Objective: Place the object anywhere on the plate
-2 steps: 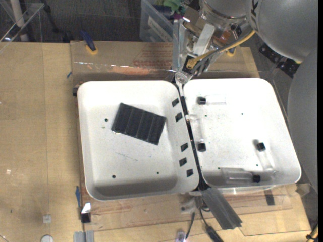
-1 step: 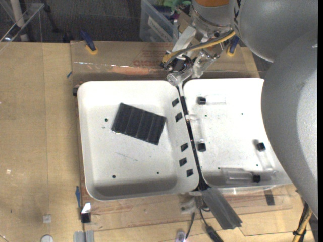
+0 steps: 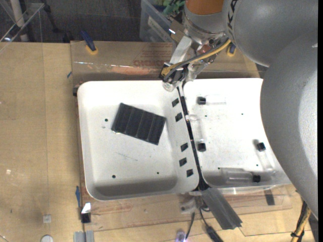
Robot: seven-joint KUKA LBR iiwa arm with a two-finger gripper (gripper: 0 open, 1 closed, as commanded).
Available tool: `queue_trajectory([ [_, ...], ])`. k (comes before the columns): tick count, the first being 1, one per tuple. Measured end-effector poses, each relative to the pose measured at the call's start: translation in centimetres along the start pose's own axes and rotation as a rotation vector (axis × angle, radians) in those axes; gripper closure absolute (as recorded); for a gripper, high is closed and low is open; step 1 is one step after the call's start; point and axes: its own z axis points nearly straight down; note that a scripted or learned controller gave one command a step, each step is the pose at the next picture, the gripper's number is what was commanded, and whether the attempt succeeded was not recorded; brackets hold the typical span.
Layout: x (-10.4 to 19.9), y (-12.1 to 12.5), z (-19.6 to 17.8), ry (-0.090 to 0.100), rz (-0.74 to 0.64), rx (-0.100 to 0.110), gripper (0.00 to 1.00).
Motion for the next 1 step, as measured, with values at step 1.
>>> queue_trajectory([
  [1, -0.88, 0.88, -0.61, 0.000, -0.128, 0.000, 1.00],
])
